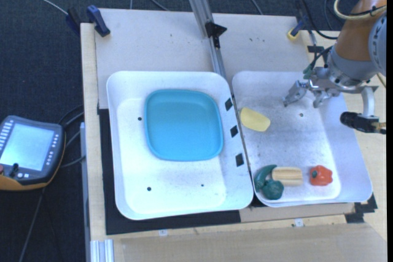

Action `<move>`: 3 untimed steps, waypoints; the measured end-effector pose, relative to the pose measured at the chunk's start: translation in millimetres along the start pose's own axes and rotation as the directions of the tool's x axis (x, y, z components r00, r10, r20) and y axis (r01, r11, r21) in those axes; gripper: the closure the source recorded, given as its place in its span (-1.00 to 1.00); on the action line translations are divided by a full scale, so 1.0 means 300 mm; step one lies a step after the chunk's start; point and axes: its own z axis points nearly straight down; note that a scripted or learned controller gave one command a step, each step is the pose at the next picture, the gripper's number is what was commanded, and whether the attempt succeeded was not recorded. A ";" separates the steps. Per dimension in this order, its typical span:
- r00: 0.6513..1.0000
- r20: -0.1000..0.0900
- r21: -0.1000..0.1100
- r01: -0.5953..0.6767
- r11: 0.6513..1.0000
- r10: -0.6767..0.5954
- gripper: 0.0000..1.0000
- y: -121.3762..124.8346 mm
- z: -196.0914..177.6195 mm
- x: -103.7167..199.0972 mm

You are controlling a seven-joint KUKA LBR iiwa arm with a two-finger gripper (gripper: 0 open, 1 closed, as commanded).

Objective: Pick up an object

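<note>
Here the gripper (pixel 305 95) hangs over the upper part of the right bin (pixel 288 144), in the right of the frame, with its fingers apart and nothing between them. I judge the step to be the approach, before any grasp. The yellow piece (pixel 255 119) lies at the left side of this bin; the green piece (pixel 268 181), the tan block (pixel 287 176) and the red piece (pixel 320 175) lie along its lower edge. Next, the gripper must move over one object and descend. The left bin (pixel 123 150) carries a blue plate (pixel 183 124).

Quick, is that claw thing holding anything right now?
Gripper: open, holding nothing, hanging over the right bin.
</note>
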 end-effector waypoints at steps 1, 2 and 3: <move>1.000 0.001 -0.002 0.000 1.000 0.000 -1.00 -0.001 0.100 0.001; 1.000 0.002 -0.006 0.000 1.000 0.000 1.00 0.003 0.057 0.001; 1.000 0.002 -0.009 -0.001 1.000 0.001 1.00 0.001 -0.086 -0.002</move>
